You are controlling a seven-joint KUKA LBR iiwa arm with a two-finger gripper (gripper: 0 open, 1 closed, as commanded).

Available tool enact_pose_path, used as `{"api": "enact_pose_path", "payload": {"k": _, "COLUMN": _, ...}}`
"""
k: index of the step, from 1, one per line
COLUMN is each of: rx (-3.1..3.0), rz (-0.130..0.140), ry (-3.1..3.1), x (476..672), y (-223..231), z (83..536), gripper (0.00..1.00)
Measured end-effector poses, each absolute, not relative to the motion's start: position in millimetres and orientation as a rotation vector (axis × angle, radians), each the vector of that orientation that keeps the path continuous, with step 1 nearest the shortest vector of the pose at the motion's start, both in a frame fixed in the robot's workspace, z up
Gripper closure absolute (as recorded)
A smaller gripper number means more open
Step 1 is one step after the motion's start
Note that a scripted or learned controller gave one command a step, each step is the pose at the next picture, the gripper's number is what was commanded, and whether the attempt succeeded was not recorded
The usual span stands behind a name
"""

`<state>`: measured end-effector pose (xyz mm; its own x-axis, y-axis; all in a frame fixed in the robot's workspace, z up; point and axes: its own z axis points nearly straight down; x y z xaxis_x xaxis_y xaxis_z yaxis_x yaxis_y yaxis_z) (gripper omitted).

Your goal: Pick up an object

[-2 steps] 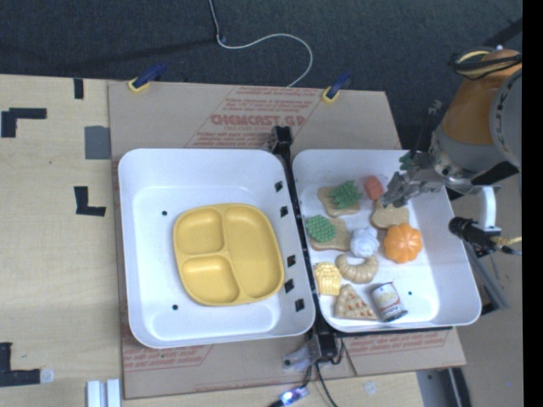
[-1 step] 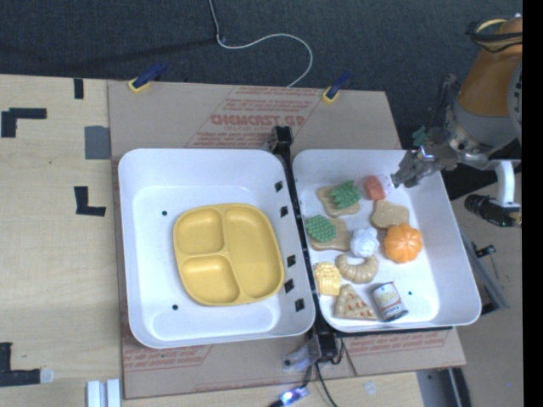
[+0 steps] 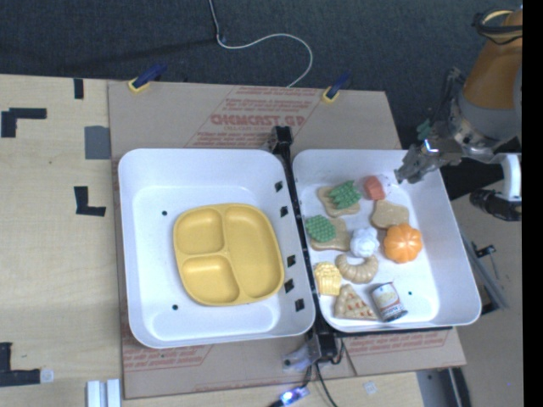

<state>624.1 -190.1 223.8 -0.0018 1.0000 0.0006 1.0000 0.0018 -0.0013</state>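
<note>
Hovering over the right bin's [image 3: 450,219] far right rim, the gripper [image 3: 413,166] carries nothing; whether its fingers are parted or closed cannot be told.

Toy foods crowd that bin: a small pink piece [image 3: 373,187] lies nearest the gripper, an orange pumpkin [image 3: 402,243] sits nearer the camera, and a tin can [image 3: 388,300] lies by the near wall. Left of that bin, the left bin [image 3: 144,227] holds a yellow divided plate [image 3: 227,253].

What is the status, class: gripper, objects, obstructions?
Gripper above right bin's far rim, holding nothing. Toy foods crowd that bin; pumpkin nearest. Nothing blocking.
</note>
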Motion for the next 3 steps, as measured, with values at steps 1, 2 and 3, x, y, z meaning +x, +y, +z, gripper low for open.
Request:
{"api": "enact_pose_path", "payload": {"k": 1, "rx": -2.212, "rz": 0.002, "ry": -2.226, "x": 630.7, "y": -136.2, "z": 211.0, "gripper": 1.00}}
{"api": "enact_pose_path", "payload": {"k": 2, "rx": -2.211, "rz": 0.000, "ry": -2.227, "x": 633.6, "y": -84.3, "z": 222.3, "gripper": 1.00}}
{"api": "enact_pose_path", "payload": {"k": 3, "rx": -2.211, "rz": 0.003, "ry": -2.226, "x": 643.6, "y": -25.2, "z": 211.8, "gripper": 1.00}}
